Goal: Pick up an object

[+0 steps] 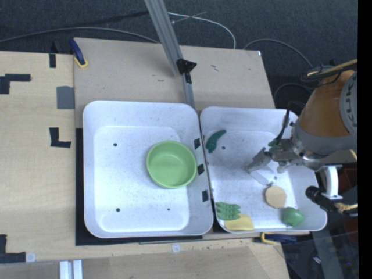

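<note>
Near edge of right bin [244, 116]: green leafy item [228, 210], yellow piece [241, 222], tan round object [275, 197], green ball [293, 217]. Left bin [93, 156] held a green bowl [171, 164]. Dark green item [215, 139] lay far-left in right bin. Gripper [260, 163] hung over right bin's middle, just far of tan object; jaw state unclear.

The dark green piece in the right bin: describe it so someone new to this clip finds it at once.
Start at the right bin, the one the arm reaches into, and go to its upper left area beside the divider. The dark green piece lies there alone, small and curved. Its deep green sets it apart from the pale green bowl in the left bin and the brighter green items along the right bin's lower edge.
</note>
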You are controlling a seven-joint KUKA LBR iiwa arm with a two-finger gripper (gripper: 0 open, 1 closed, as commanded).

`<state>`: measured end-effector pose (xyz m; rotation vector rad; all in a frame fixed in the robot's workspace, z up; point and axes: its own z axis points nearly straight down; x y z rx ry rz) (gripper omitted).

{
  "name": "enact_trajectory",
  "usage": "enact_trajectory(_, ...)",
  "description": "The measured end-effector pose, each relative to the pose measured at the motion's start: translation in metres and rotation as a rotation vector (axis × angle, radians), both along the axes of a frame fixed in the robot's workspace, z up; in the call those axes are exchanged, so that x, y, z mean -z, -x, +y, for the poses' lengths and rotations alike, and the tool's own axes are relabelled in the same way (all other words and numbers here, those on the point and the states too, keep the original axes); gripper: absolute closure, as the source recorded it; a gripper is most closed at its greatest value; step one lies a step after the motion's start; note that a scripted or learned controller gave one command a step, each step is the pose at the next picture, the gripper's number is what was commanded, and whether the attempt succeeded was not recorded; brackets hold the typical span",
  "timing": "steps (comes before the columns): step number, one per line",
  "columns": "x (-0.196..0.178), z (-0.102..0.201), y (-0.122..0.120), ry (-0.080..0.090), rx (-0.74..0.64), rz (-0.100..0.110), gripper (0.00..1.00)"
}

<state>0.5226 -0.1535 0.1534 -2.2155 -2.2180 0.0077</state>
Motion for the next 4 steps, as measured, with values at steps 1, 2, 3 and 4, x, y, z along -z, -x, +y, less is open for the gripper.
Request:
enact_trajectory(1,0.04,-0.002,-0.01,0.005,0.001,-0.014,0.0)
enact_trajectory(2,0.064,-0.002,-0.01,0.001,0.0,-0.007,0.0)
enact_trajectory(3,0.055,-0.002,-0.009,0.001,0.0,-0.006,1.0)
enact_trajectory(4,0.012,-0.001,-0.015,0.002,0.0,-0.01,1.0)
